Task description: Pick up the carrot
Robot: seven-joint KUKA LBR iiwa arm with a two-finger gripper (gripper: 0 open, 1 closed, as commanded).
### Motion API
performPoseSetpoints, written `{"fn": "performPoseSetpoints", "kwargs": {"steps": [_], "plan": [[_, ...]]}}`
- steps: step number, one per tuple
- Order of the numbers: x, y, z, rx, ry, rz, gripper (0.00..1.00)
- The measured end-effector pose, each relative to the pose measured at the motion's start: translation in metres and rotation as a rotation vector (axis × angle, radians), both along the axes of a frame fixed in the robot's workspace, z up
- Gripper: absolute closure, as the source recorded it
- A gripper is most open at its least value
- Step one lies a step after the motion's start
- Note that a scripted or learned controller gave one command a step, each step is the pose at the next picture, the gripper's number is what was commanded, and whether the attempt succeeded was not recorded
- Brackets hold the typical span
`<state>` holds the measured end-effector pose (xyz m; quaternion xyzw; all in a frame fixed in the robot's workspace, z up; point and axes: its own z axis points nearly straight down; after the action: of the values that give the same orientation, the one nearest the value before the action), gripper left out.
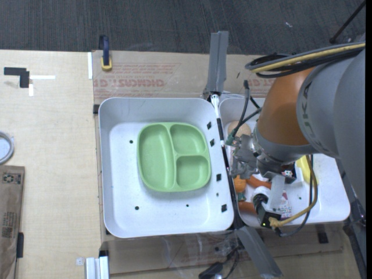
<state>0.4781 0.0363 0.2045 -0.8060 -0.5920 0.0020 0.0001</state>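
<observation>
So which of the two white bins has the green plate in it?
The shallow white plastic bin on the left holds the green divided plate. The right white bin sits under the grey robot arm instead.

The grey arm (334, 97) reaches in from the right, its orange band (285, 112) above the wrist, which points down at the near right with the pincer (247, 176) low beneath it.

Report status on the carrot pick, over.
Gripper down in right bin, fingers hidden. Orange carrot partly visible beneath wrist, grasp unconfirmed. Green divided plate in left bin.
</observation>
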Motion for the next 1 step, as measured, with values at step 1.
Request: {"fn": "performPoseSetpoints", "kwargs": {"steps": [1], "plan": [[-0.0002,-0.0188,0.0103,-0.002,0.001,-0.277,1.00]]}}
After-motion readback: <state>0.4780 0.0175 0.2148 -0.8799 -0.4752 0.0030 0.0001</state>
